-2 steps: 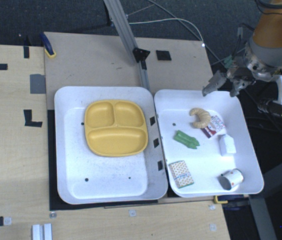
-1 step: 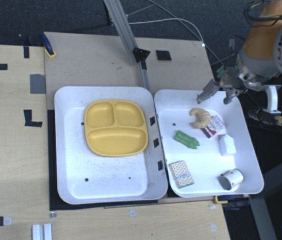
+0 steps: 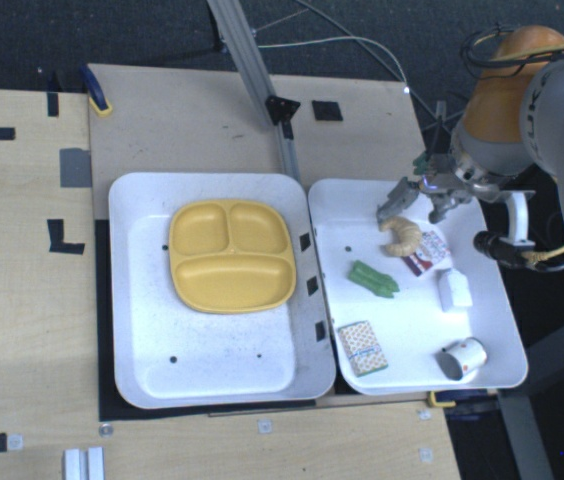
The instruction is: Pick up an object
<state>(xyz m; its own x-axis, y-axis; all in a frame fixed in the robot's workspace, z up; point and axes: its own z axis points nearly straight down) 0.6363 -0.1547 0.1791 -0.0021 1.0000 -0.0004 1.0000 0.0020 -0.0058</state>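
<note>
Where the grey arm with its orange band reaches in from the right, its jaws hang over the far part of the right bin, spread apart with nothing between them. One dark finger points down to the left and the other finger sits to its right. Just near of the jaws lies a small tan lump, close to the fingertips but not pinched. Beside it on the right is a red and white packet, touching or nearly touching the lump. A green piece lies toward the middle of the same bin, apart from the lump. A white block rests near the bin's right wall. A checked card or box sits in the near left part, and a white cup on its side lies in the near right corner.

To the left, the other white bin holds a yellow divided plate with three sections, set in the far half. Both bins rest side by side on a pale wooden counter. A grey metal pole slants down from the far edge toward the gap between the bins.
</note>
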